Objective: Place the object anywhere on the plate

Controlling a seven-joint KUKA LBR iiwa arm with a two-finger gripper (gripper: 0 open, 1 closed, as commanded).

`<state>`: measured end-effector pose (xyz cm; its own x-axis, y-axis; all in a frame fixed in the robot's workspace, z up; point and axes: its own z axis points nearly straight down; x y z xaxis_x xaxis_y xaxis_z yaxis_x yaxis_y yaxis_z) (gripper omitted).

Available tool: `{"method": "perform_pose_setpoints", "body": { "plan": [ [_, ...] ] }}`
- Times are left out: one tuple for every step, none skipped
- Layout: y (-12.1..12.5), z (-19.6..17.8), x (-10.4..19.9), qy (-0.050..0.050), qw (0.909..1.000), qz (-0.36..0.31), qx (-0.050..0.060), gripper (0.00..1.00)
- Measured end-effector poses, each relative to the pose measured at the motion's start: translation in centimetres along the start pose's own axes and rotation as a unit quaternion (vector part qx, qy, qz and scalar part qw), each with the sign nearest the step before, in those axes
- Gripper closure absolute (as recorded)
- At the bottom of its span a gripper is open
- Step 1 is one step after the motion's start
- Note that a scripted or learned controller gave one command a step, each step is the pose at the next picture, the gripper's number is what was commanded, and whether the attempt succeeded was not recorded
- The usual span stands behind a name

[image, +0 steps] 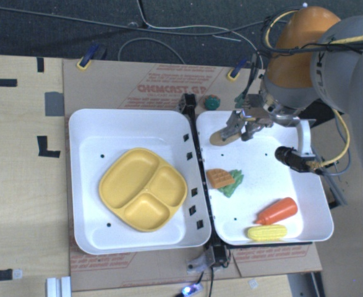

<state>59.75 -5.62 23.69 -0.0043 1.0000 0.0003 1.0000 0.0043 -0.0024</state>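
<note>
A yellow divided plate (143, 189) lies in the left bin (85, 135). My gripper (243, 127) hangs over the back left part of the right bin (311, 203). It is shut on a tan elongated object (221, 137), which sticks out from the fingers toward the lower left, near the wall between the bins. The gripper is to the right of the plate and beyond it.
In the right bin lie an orange and green carrot-like toy (224, 179), a red-orange piece (277, 210) and a yellow corn cob (267, 232). A small teal thing (213, 101) sits on the cardboard behind the bins. Cables trail from the arm on the right.
</note>
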Motion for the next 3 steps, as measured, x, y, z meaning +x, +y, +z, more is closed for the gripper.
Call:
{"method": "perform_pose_setpoints", "body": {
  "plan": [
    [0.1, 0.5, 5.9, 0.001, 1.0000, -0.001, 0.000, 1.00],
    [-0.8, -0.2, 11.0, 0.000, 1.0000, -0.001, -0.001, 1.00],
    [-3.0, 0.9, 16.3, 0.000, 1.0000, -0.001, 0.001, 1.00]
  ]
}}
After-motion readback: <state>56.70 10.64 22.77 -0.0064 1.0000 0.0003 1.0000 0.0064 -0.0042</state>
